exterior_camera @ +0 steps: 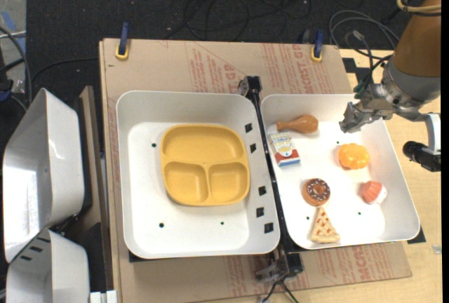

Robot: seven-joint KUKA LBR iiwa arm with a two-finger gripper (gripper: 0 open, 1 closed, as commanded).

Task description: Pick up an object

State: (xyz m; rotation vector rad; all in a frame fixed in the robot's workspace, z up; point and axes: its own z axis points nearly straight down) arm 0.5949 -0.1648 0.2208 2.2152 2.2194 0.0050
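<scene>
The pizza slice (pixel 323 227) lies nearest the camera, at the front of the right bin (pixel 403 228), with its point toward the back. Just behind it sits a chocolate donut (pixel 316 191), and to their right, near the bin's right wall, a small pink and white piece (pixel 372 192). An orange piece (pixel 353 156) rests further back in the middle of the bin, a small carton with red and blue print (pixel 284 149) lies by the left wall, and a chicken drumstick (pixel 299 125) lies behind the carton. All six lie apart from one another on the white floor.

The hand (pixel 350 123) hangs over the bin's back right part, just behind the orange piece and to the right of the drumstick. It is dark and seen at a slant, so I cannot tell whether its fingers are spread or pressed together, and nothing shows between them.

The left bin (pixel 133 154) holds a yellow divided tray (pixel 205 164) with three compartments. Small black marks run along the walls where the bins meet.

Both bins rest on a brown cardboard sheet (pixel 210 63) on the table, held at the back by two blue clamps (pixel 123 40). Behind it the floor is dark, with cables and a grey bar. White containers (pixel 38 161) stand at the left, cut off by the edge. The arm (pixel 419 49) is cut off at the right.
</scene>
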